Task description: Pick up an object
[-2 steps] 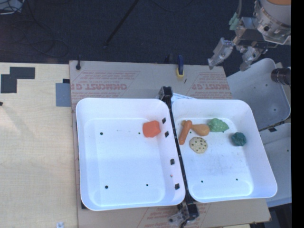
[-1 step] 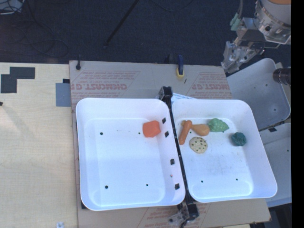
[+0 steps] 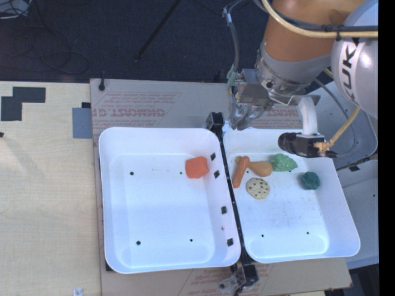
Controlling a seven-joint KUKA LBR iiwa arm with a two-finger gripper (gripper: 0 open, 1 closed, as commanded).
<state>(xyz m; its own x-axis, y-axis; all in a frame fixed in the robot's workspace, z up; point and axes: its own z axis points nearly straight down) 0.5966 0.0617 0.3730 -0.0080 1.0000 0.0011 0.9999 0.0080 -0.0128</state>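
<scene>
Hovering at the upper middle of the frame, the gripper (image 3: 244,121) sits above the far rim where the two bins meet, with nothing visible in its grasp. Whether it is apart or together cannot be told from this slant.

By my reading, the pick has not started: every candidate lies loose on a bin floor. The left bin (image 3: 112,227) holds one orange-red block (image 3: 197,167), close to the dividing wall in its upper right part. The right bin (image 3: 343,226) carries the rest, all clustered in its upper half:
- an orange toy carrot (image 3: 239,172), lying just right of the divider
- a tan drumstick-shaped piece (image 3: 262,168), touching or nearly touching the carrot's upper end
- a round speckled cookie (image 3: 258,188), just below those two
- a pale green leafy piece (image 3: 284,162), near the far wall
- a dark green lump (image 3: 310,180), apart to the right

Descent, closing and lifting all remain.

The carrot and block are nearest the gripper but hug the central walls, so room on that side looks tight. The cookie and dark lump have open floor around them, and the lower halves of both bins are free for moving.
</scene>
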